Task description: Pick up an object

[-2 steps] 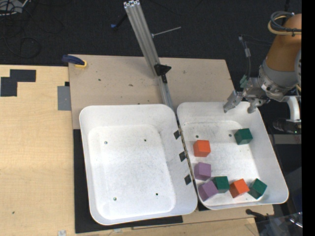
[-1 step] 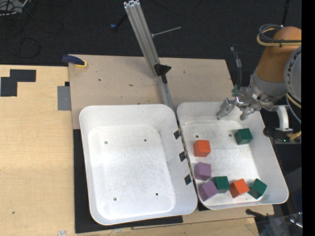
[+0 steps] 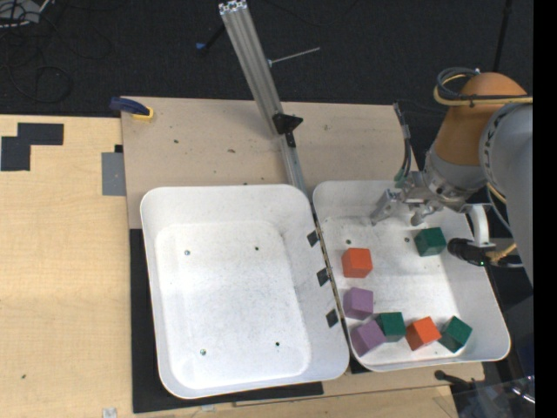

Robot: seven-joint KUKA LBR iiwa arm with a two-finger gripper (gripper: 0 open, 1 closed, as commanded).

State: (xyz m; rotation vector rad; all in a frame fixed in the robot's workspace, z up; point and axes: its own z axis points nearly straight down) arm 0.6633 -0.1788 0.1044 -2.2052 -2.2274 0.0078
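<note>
The right bin (image 3: 474, 307) holds several small blocks. An orange block (image 3: 357, 262) lies near its left wall and a green block (image 3: 430, 241) lies toward the right. Along the front lie two purple blocks (image 3: 358, 302) (image 3: 367, 335), a green block (image 3: 392, 324), an orange block (image 3: 423, 332) and another green block (image 3: 455, 333). My gripper (image 3: 401, 212) hangs over the bin's back part, just up and left of the upper green block. It is open, with its fingers spread and nothing between them.
The left bin (image 3: 174, 207) sits beside the right one, with black clips along the shared wall. A slanted aluminium bar (image 3: 257, 68) rises behind the bins. The arm's orange band (image 3: 474, 124) is at the right.
</note>
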